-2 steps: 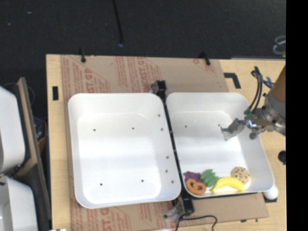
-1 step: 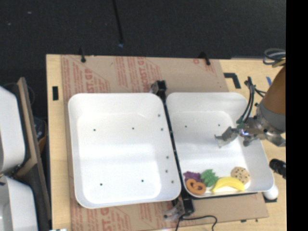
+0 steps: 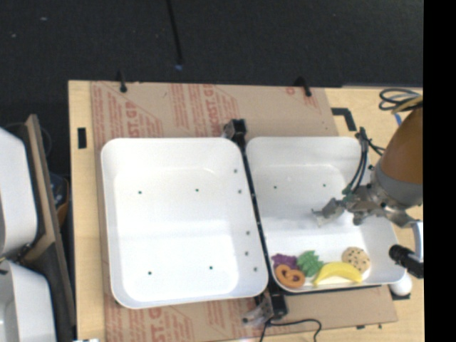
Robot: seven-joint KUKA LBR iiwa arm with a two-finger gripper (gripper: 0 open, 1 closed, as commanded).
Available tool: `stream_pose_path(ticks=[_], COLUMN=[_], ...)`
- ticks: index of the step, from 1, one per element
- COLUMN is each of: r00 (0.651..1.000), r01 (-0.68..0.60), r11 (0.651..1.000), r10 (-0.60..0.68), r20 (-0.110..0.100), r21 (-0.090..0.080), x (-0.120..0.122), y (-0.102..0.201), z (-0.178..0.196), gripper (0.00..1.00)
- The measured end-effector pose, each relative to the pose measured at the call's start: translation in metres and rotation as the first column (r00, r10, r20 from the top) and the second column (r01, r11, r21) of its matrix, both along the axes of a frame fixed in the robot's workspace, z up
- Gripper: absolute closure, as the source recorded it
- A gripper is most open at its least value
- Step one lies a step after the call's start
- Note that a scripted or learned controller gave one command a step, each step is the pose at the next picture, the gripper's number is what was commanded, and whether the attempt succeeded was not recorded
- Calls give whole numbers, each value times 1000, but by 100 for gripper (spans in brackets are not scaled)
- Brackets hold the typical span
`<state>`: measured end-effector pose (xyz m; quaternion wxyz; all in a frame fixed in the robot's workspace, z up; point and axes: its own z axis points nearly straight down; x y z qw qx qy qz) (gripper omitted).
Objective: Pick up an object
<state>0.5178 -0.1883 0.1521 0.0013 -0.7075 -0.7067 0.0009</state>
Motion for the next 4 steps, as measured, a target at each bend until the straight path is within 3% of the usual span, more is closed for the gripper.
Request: stream_pose_path(ticks=[1,2,3,4], r00=[1000,1000,1000,1000], r01=[0,-1,-1,-5], r11=[1000,1000,1000,1000], r10=[0,1,1,5], r20=[5,9,5,5], r21=[-1,-3,-1,0], x=[1,4,4,16], y=[-1,-8,-9,37], z=[13,73,87,96], gripper=[100,100,100,100])
